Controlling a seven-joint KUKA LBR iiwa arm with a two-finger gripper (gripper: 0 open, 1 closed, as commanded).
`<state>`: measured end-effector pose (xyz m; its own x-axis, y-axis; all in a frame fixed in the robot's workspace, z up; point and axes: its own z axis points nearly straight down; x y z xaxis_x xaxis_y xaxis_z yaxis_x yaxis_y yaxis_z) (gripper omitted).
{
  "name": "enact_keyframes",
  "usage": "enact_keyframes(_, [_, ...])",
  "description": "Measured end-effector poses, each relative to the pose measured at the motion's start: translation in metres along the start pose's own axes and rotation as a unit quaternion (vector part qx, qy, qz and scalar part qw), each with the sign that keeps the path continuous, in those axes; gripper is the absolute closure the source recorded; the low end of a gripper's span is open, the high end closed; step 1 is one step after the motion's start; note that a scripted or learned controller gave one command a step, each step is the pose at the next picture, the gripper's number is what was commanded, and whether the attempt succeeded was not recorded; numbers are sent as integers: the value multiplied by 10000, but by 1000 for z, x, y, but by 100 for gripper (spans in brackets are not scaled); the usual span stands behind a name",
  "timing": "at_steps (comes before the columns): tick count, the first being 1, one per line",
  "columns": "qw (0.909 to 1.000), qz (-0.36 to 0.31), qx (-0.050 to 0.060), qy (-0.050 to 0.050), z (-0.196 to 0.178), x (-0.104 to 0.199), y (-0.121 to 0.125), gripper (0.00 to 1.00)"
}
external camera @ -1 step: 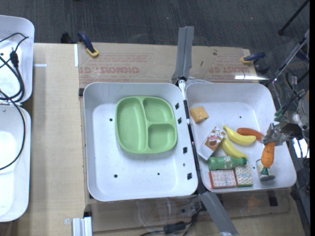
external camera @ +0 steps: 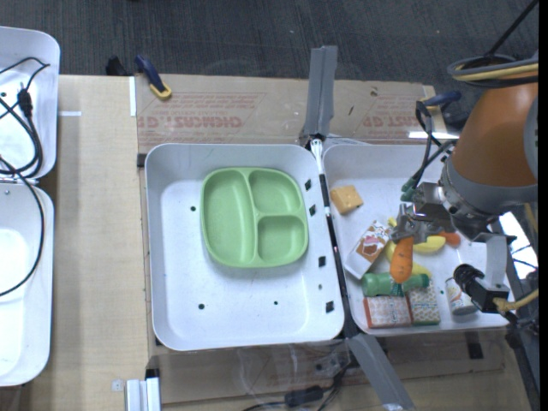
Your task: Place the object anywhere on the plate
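So you've got the green plate (external camera: 254,217) sitting in the left bin (external camera: 171,315), three compartments, a bit up and left of that bin's middle, nothing on it. All the clutter is over in the right bin (external camera: 360,165). Your arm (external camera: 501,139) comes in from 3 o'clock and the claw (external camera: 414,223) is hanging low over the pile, right above the orange carrot (external camera: 401,261). It's touching or nearly touching the carrot's top end, honestly can't tell if the fingers are spread or pinched from this angle, too much dark metal bunched together. A yellow banana-ish thing (external camera: 431,244) pokes out at 3 o'clock of the carrot. At 9 o'clock of the carrot there's a little white and red carton (external camera: 372,243), and at 11 o'clock, well apart, a tan cracker (external camera: 346,199). At 6 o'clock of the carrot you've got a green piece (external camera: 387,284), then two red boxes (external camera: 402,308) side by side, and a small can (external camera: 458,298) off at 4 o'clock
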<state>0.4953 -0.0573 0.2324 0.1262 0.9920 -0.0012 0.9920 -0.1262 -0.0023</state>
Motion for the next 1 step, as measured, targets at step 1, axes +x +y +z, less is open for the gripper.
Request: enact_keyframes(1, [9991,-417,11,-5,43,78,50,100])
